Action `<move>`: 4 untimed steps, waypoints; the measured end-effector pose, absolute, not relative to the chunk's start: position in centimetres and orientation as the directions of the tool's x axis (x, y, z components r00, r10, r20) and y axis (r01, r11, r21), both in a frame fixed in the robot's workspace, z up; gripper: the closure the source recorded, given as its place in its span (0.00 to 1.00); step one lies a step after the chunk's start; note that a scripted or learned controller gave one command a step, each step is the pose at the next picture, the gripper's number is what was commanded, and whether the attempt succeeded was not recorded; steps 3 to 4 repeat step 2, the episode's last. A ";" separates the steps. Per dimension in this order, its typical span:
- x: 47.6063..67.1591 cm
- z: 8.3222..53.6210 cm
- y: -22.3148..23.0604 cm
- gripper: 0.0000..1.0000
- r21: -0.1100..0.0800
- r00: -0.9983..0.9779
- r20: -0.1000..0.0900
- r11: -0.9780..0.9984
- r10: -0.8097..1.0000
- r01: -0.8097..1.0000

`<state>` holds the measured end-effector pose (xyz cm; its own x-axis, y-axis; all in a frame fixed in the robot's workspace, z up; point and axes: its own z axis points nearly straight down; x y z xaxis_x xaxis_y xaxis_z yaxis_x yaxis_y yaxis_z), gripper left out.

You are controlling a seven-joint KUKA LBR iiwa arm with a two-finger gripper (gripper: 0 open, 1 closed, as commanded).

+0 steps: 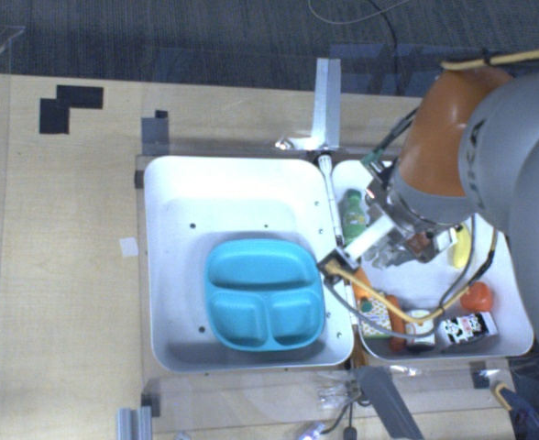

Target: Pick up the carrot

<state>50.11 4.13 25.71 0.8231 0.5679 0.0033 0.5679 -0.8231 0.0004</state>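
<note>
**Carrot lies just near-left of the pincer, long axis diagonal**

We see the carrot [377,296] in the right bin [517,337], near its left wall, close to the divider between the two bins. Its long axis runs diagonally: one end at the far-left by the divider, the other toward the near-right, ending by a small black-and-white carton [467,329]. The pincer [400,248] sits above the far-left part of the right bin, and the carrot lies just to its near-left side, very close, possibly under the tool's edge. We cannot tell whether the pincer is apart or together; wrist and cables hide it. Nothing visibly sits between it and the carrot.

We judge the coming move needs a short shift toward the near-left and a wrist turn so the closing line crosses the carrot's diagonal.

Other clutter in the right bin: a green bottle [352,211] at far-left, a yellow item [461,246] to the right of the pincer, a red-orange round item [477,296] near-right. The left bin [173,246] holds a blue divided tray [264,291].

Writing: the carton carries dark print, the bottle a label; both too small to read. No brand legible.
</note>
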 end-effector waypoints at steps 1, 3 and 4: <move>53.5 25.5 -0.4 1.00 0.001 0.920 0.002 -0.920 0.393 0.393; 49.4 18.4 -0.6 1.00 -0.001 0.979 0.001 -0.979 0.205 0.205; 49.4 18.4 -0.6 1.00 -0.001 0.979 0.001 -0.979 0.205 0.205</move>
